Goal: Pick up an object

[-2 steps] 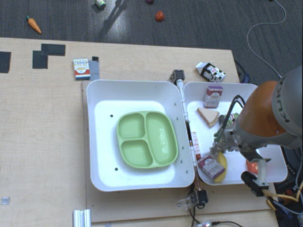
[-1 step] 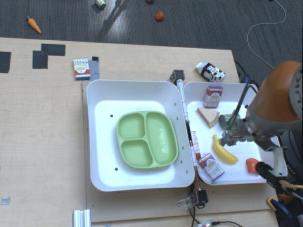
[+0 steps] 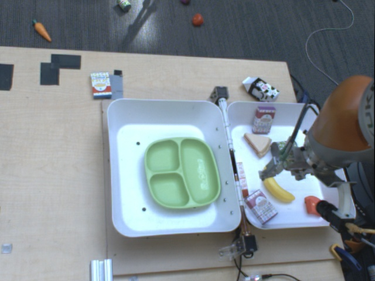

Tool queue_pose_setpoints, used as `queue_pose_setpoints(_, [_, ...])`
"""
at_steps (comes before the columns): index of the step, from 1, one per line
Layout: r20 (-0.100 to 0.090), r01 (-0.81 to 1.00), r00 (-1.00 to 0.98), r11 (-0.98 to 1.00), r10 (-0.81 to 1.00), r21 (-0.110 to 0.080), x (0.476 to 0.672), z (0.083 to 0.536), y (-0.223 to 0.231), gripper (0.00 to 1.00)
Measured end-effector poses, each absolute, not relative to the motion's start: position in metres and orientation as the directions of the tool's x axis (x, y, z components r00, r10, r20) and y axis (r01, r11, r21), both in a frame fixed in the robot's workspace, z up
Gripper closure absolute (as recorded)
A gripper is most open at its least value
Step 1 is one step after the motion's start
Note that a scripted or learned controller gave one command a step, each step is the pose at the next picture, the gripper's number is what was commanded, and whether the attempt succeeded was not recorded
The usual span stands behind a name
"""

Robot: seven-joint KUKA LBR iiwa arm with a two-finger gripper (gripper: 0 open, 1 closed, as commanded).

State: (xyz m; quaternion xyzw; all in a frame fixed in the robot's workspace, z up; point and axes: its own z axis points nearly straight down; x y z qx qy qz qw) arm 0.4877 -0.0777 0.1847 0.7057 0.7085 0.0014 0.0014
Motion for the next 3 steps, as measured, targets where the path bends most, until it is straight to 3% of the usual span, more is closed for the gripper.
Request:
queue_pose_setpoints(1, [0.000, 1.000, -0.001, 0.001, 1.000, 0.000, 0.486, 0.098, -0.115, 0.00])
queue_pose_setpoints(2, [0.000, 1.000, -0.004, 0.004, 1.000, 0.005, 0.488, 0.109, -0.114, 1.00])
queue_pose_setpoints(3, [0.001, 1.000, -0.005, 0.005, 1.000, 0.005, 0.488, 0.185, -0.043, 1.00])
